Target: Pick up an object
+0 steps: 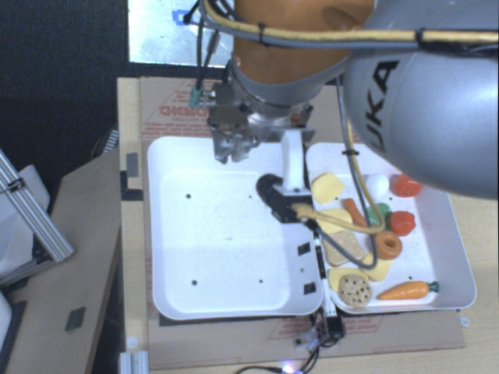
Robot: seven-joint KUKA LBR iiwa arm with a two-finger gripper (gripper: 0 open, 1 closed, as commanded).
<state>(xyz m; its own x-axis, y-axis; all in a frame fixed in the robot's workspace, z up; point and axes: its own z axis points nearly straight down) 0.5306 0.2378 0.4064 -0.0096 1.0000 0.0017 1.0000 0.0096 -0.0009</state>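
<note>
I see the tan cardboard-covered bench (132, 209) carrying two shallow white plastic bins (226, 240) (452, 248) side by side, touching.

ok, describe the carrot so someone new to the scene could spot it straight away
Look in the right-hand bin, the one full of toy food. At its front edge, nearest the camera, lies the carrot, just right of the round speckled cookie. It is the long tapered orange piece with a green tip; the other orange piece, the ring, is round.

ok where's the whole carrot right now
In the camera view the whole carrot lies in the right bin, near its front right corner, just right of the round cookie and below the orange ring.
</note>
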